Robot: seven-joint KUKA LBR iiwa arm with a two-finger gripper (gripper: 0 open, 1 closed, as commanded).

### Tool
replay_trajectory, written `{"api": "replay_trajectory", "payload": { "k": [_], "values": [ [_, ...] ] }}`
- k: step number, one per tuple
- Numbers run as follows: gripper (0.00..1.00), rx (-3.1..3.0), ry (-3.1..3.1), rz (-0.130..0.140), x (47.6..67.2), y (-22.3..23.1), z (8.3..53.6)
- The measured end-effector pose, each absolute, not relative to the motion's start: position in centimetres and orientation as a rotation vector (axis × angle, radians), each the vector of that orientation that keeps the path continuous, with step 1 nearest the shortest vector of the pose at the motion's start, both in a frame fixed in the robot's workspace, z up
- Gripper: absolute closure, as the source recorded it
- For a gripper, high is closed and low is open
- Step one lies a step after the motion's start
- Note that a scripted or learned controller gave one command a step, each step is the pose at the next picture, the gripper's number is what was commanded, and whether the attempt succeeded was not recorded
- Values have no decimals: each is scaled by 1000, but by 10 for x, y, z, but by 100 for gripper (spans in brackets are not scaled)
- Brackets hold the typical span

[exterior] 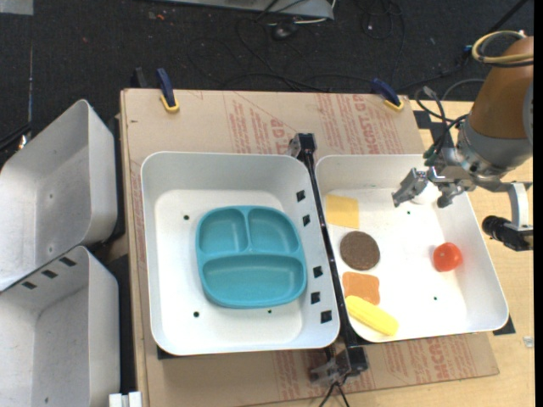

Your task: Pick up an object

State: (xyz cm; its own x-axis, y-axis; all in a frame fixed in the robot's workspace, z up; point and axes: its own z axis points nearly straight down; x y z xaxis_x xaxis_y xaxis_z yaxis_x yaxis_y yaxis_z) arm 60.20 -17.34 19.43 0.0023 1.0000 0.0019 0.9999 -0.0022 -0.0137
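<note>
The right bin holds a pale yellow square slice, a brown round patty, an orange piece, a yellow banana-like piece and a red tomato. My gripper hangs over the upper part of the right bin, above and to the left of the tomato. Its two fingers stand apart, open, with nothing between them.
The left bin holds a teal divided plate. A black divider runs between the bins. Spare white bins lie off the bench's left edge. Yellow clamps grip the board's far edge.
</note>
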Motion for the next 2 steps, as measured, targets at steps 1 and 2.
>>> {"api": "replay_trajectory", "payload": {
  "k": [1,2],
  "values": [
    [0,-2221,-2223,1,605,-173,203],
    [0,-2219,-2218,5,599,-166,143]
  ]
}}
